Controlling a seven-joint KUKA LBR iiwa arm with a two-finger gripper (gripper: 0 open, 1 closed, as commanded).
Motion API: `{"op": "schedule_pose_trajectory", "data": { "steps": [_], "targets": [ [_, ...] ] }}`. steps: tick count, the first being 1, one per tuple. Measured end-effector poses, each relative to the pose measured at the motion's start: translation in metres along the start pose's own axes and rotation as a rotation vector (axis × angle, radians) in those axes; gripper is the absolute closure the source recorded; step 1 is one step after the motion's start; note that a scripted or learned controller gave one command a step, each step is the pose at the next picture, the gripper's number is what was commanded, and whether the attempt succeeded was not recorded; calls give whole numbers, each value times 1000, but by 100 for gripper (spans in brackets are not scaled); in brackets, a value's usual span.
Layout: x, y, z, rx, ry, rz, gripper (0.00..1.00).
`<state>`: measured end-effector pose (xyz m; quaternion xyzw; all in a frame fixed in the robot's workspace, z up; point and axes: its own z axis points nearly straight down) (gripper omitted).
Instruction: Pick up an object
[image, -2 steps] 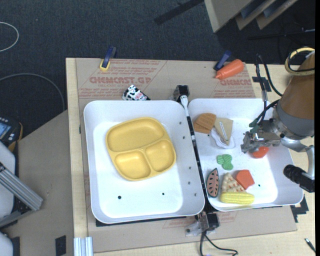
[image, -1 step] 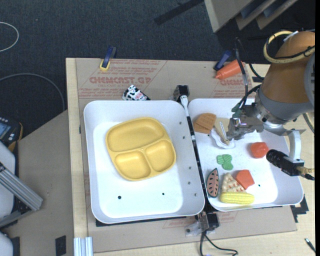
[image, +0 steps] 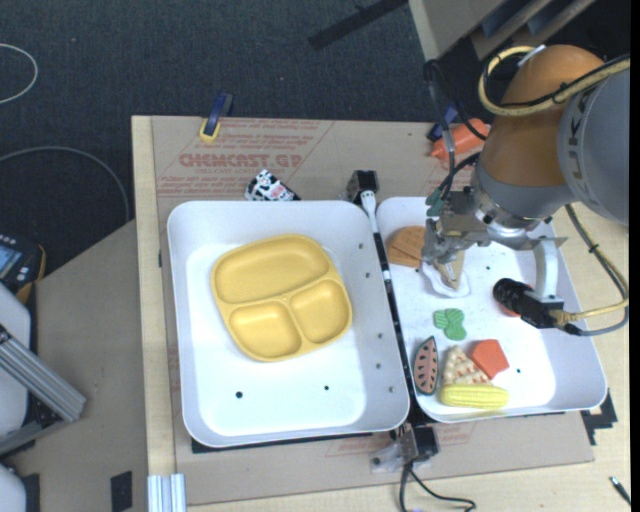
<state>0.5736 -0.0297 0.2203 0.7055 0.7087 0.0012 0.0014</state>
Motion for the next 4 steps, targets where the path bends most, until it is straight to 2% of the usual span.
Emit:
{"op": "schedule_pose_trajectory", "data": {
  "steps": [1, 3, 4],
  "targets": [
    [35, 41, -6, -2, 1, -1, 100],
    [36, 32, -12, 5, 0, 4, 100],
    [25, 26, -13, 6, 0, 6, 100]
  ]
}}
